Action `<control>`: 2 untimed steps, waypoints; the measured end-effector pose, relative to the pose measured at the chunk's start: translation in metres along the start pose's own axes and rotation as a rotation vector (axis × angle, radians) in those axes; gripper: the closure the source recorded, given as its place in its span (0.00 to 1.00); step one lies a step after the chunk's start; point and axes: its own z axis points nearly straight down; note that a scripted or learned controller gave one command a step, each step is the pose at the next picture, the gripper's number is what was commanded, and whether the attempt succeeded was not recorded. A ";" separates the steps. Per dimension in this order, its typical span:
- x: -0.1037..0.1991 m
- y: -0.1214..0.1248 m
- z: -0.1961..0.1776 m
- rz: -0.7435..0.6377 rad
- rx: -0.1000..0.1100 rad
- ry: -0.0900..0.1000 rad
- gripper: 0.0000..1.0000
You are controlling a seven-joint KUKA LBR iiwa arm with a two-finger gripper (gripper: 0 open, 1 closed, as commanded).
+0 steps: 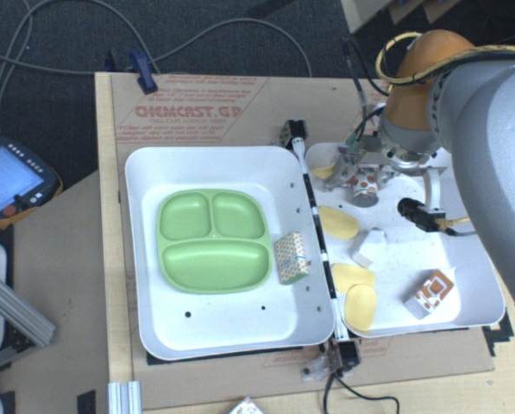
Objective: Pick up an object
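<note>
My gripper (pixel 361 182) is low over the far left part of the right bin (pixel 473 313), under the grey arm with its orange band. A small yellow piece (pixel 323 172) lies just left of it by the bin's corner. A yellow oval (pixel 339 223) lies a little nearer the front. A small white block (pixel 368 245) sits in the middle of that bin. Two more yellow pieces (pixel 355 290) lie together at the front left. An orange-and-white box (pixel 431 291) sits at the front right.
The left bin (pixel 145 300) holds a green divided plate (pixel 214 240) and a small patterned block (pixel 292 257) by its right wall. A divider rail (pixel 317 231) runs between the bins. The arm covers the right bin's far right side.
</note>
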 end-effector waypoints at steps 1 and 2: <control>-0.001 0.000 -0.010 -0.001 0.001 -0.004 1.00; 0.057 -0.032 -0.102 -0.002 -0.013 0.007 1.00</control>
